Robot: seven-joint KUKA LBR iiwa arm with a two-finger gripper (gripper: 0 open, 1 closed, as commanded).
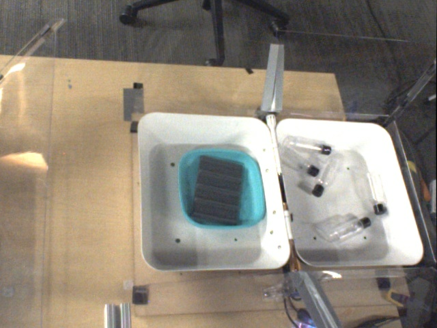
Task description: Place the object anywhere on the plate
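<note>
A teal plate [254,195] lies in the left white bin [157,183]. A dark grey ribbed block [218,188] rests flat on the plate, covering its middle. In the right white bin [403,183] lie several clear plastic vials with black caps: one at the back [305,145], one near the middle [321,178], one at the right [376,195] and one at the front [345,227].
A metal post [274,80] stands behind the seam between the bins. The wooden bench [68,203] stretches wide to the left. An office chair base [215,9] stands on the carpet beyond the bench. Cables and a bracket [304,299] sit at the front edge.
</note>
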